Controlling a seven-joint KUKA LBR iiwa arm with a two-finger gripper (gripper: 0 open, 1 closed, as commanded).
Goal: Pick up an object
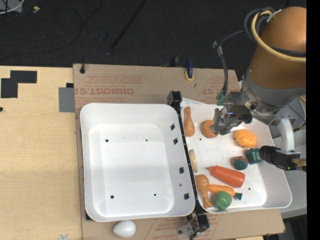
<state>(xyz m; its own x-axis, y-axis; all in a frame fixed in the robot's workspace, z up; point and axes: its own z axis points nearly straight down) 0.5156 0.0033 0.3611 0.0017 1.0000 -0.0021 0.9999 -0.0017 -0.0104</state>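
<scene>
My gripper hangs low over the upper part of the right bin. It sits right beside an orange round thing and overlaps that thing's right edge. A yellow-orange lump lies just to the gripper's right. A tan pin-shaped piece lies to the left, by the bin's wall. Further forward are a teal piece, a red-orange carrot shape, a thin orange carrot, a green ball and a tan piece.
The left bin is a bare white tray beside the right one, with a black divider between them. A white egg lies on the cardboard in front of the left bin. A small tan chip rests by the divider.
</scene>
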